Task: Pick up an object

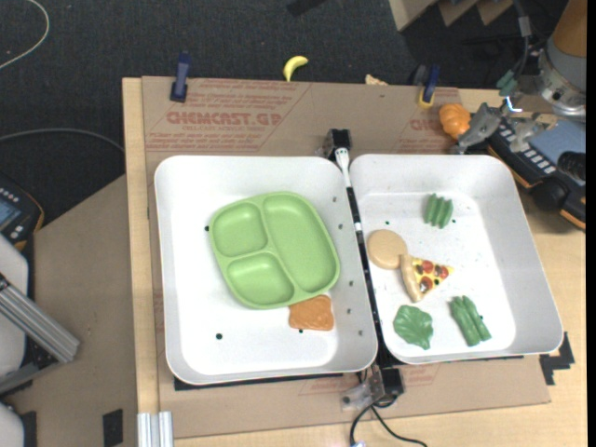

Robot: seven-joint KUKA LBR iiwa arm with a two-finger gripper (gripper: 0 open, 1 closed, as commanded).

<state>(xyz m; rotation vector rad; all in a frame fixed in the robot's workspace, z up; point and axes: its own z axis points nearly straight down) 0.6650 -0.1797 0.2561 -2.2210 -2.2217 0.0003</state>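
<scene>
Toy foods lie scattered in the right bin (521, 212), any of them a candidate for picking. A tan round cookie-like piece (386, 248) sits near that bin's left wall, touching a pizza slice (423, 277) just beside it toward the front. A green ridged piece (438, 210) lies toward the bin's rear. A green leafy piece (413, 326) and another green ridged piece (469, 320) rest near the front edge, apart from each other.

The left bin (182, 250) holds a light green divided plate (273, 248) with three compartments, set at a tilt. An orange-brown toy food piece (311, 316) touches the plate's front corner.

Both bins sit side by side on a brown cardboard sheet (233, 115) covering the desk, clamped at the rear edge by blue clips (180, 77). A yellow banana toy (295, 65) lies beyond the rear edge, and an orange object (453, 118) rests near the desk's rear right corner. Dark carpet floor (112, 26) lies behind, with a white cable looping at the far left.

The claw (486, 125) hangs above the rear right corner of the desk, outside the right bin, touching nothing visible. Whether it is open or closed cannot be told; it is small and dark against clutter. The arm is cut off by the upper right frame edge.
</scene>
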